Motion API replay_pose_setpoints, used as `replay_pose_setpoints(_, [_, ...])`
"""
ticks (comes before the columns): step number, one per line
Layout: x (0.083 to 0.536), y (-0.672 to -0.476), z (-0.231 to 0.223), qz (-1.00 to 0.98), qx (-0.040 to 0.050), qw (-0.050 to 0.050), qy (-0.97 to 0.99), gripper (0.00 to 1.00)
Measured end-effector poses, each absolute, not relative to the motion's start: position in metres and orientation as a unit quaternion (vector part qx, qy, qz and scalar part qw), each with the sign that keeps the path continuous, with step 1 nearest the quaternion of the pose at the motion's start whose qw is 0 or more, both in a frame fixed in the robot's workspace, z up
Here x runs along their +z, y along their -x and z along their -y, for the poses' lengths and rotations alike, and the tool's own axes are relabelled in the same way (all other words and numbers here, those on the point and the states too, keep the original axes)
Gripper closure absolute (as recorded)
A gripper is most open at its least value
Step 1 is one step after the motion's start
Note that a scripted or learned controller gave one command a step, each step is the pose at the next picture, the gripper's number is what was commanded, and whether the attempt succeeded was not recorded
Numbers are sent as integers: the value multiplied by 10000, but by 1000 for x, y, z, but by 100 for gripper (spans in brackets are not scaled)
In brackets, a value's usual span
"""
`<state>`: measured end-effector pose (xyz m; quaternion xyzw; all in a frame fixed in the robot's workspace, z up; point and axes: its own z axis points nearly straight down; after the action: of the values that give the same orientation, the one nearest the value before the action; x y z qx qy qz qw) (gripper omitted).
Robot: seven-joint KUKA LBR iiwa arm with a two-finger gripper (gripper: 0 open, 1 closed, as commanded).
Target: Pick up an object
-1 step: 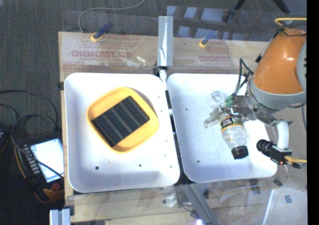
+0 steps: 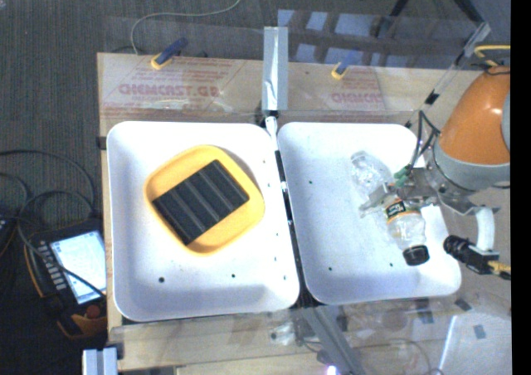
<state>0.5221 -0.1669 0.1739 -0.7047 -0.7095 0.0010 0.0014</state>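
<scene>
We see two white bins side by side on the bench. The left bin [image 2: 133, 282] holds a yellow dish [image 2: 170, 178] with a black ribbed insert [image 2: 202, 201], lying tilted near the bin's centre. The right bin [image 2: 332, 265] holds a clear plastic bottle [image 2: 405, 228] with a black cap [image 2: 416, 255], lying toward the bin's right side, and a clear crumpled piece [image 2: 367, 168] up and to the left of it. The arm [image 2: 477, 129] reaches in from the right, and the gripper [image 2: 383, 199] sits low over the right bin, just above the bottle's upper end. We cannot tell how its jaws stand, nor whether they touch the bottle.
</scene>
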Motion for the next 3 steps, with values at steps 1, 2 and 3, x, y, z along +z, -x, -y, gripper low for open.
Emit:
replay_pose_setpoints(1, [174, -522, 167, 7097, 8, 14, 7045, 0])
replay_pose_setpoints(2, [152, -484, 192, 7150, 4, 13, 6992, 0])
replay_pose_setpoints(3, [104, -527, 215, 7246, -82, -72, 6891, 0])
